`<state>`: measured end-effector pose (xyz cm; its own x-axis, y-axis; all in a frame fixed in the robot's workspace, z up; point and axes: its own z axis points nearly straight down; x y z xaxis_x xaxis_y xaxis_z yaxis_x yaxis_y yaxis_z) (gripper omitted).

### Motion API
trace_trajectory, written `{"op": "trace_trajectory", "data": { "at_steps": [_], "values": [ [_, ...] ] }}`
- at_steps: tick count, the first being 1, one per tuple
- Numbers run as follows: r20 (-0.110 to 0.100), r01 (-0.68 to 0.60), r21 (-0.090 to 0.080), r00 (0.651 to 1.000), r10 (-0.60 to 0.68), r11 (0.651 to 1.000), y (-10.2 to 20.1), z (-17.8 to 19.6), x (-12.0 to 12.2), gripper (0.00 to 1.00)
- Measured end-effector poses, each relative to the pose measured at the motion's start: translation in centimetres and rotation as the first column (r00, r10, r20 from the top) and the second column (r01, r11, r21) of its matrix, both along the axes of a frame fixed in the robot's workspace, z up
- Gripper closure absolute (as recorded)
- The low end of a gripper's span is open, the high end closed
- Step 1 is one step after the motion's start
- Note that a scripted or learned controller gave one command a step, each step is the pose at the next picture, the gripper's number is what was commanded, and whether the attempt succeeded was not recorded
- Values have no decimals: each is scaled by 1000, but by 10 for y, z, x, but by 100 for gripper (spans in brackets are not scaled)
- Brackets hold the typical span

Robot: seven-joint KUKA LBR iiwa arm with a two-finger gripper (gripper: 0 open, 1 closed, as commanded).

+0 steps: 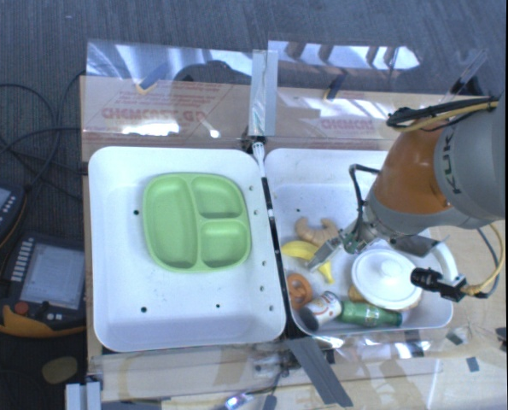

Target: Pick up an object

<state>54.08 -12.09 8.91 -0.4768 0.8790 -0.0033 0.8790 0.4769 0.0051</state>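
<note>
Item: my gripper [332, 250], jaws apart, nothing between. Directly below: banana [300, 250]. Beside: white bowl [385, 277]. Advice: centre on the banana before closing, avoiding neighbours.

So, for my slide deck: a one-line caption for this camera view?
KUKA arm's gripper poised over small items beside a banana in the right bin; green divided plate in the left.

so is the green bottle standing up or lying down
Lying down: the green bottle rests on its side along the right bin's near wall, beside the white bowl.
</note>
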Motion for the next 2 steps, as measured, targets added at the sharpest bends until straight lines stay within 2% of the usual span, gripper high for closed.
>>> {"op": "trace_trajectory", "data": {
  "at_steps": [1,2],
  "values": [
    [9,1,1,1000,-1,1000,1,12,3,100],
    [-5,17,-1,1000,-17,1000,51,127,55,100]
  ]
}}
